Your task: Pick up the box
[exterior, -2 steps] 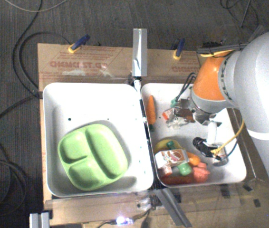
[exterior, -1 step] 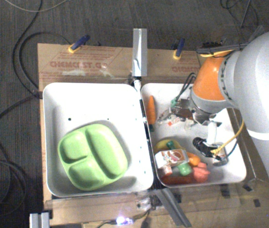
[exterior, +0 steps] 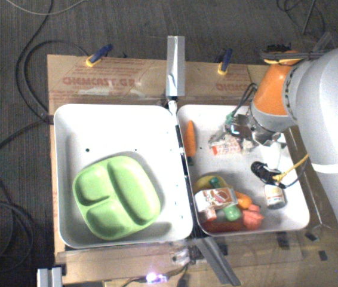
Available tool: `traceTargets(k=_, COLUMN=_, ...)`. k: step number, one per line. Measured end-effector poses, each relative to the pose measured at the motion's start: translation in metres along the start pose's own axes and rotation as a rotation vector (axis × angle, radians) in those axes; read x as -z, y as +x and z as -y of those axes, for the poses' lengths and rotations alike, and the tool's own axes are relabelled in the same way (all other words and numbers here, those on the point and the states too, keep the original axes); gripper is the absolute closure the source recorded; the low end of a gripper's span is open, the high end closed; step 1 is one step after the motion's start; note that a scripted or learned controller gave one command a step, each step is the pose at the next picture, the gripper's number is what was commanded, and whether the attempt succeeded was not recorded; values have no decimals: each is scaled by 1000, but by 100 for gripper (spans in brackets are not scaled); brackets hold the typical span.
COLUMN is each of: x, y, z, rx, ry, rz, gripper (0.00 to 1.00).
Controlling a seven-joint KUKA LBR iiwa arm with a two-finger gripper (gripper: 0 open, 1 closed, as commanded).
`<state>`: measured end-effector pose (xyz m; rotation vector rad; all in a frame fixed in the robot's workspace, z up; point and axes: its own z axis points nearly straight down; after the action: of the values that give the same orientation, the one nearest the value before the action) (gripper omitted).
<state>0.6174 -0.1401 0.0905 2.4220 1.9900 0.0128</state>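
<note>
Starting at the near edge of the right bin (exterior: 303,220), you are looking at a heap of toy food, and the box (exterior: 215,200), a small red and white carton, is lying on top of it, resting against a green piece and an orange piece. Its long axis is running roughly left to right across the bin, tilted slightly. Beyond it a small jar (exterior: 274,196) is standing near the right wall, and an orange carrot (exterior: 189,137) is lying along the divider. At the far end the gripper (exterior: 239,130) is hanging low over a crumpled white and red packet (exterior: 226,146), possibly touching it; whether it is parted or closed you cannot tell here. The box is therefore lying toward the near edge and slightly left of the gripper, well apart from it. The left bin (exterior: 67,124) is holding a green divided plate (exterior: 116,198).
</note>
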Motion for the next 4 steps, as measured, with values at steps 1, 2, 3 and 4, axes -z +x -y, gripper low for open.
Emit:
traceTargets(k=1, x=87, y=-5, z=-36, rx=-212, ry=11, rz=9, gripper=0)
traceTargets(k=2, x=2, y=14, z=-9, rx=-221, ry=13, rz=8, gripper=0)
traceTargets(k=3, x=1, y=-39, z=-2, rx=-620, ry=-1, rz=3, gripper=0)
traceTargets(k=4, x=69, y=16, z=-40, rx=-428, ry=12, rz=7, gripper=0)
